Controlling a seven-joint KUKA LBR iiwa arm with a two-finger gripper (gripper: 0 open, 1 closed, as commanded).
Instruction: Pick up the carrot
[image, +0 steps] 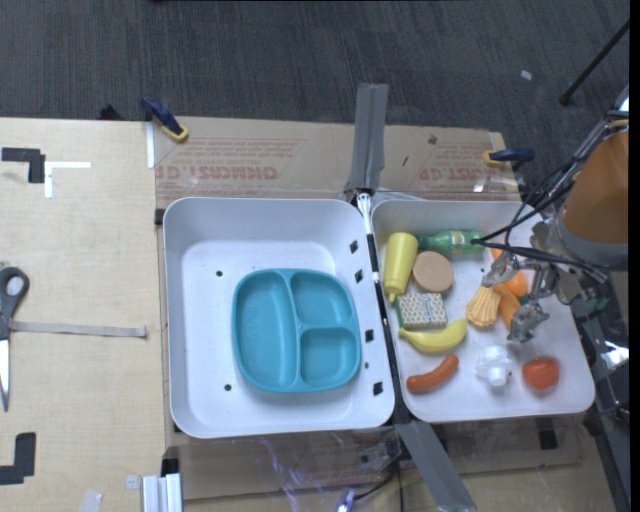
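The carrot (512, 287) is an orange piece in the right part of the right bin (575, 400), largely covered by the gripper. My gripper (519, 300) reaches in from the right and hangs directly over the carrot, low in the bin. The grey wrist with its orange band (600, 195) rises at the right edge. From this angle it is unclear whether the carrot is between the gripper's parts or just beneath them.
The right bin also holds a yellow cup (399, 262), a green bottle (450, 241), a brown disc (433, 271), a cracker (422, 311), a banana (435, 338), a sausage (432, 374), a tomato (541, 373) and a yellow cone (483, 306). A teal divided plate (297, 330) lies in the left bin.
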